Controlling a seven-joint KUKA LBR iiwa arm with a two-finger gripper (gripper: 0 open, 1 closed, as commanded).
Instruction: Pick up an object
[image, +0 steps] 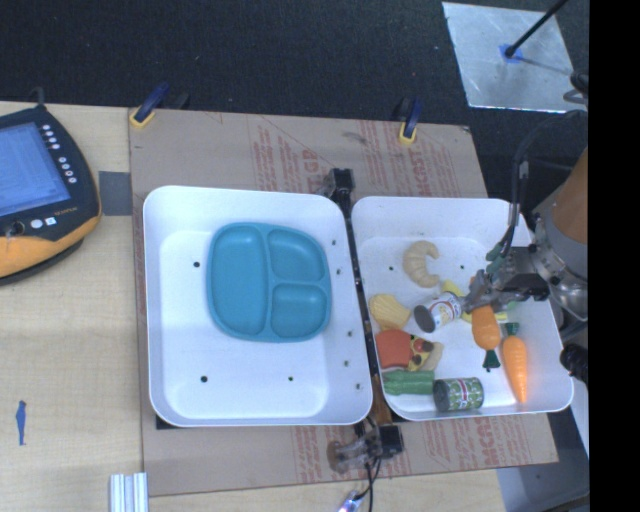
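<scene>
The right bin (440, 206) holds several toy foods. A tan croissant (422, 261) lies near its back. A yellow piece (389, 310) and a red piece (396, 348) sit by the left wall. A small bottle (438, 314) lies in the middle. My gripper (487, 288) hangs low over the bin's right part, just above a short orange carrot (485, 328) and right of the bottle. A longer carrot (515, 366), a green can (458, 394) and a green vegetable (408, 382) lie along the front. Nothing visibly sits in the gripper.
The left bin (180, 380) carries a blue divided plate (268, 282). A teach pendant (35, 190) rests on the bench at far left. Clamps (408, 120) hold the cardboard sheet under the bins. The arm's body (565, 240) overhangs the right bin's right wall.
</scene>
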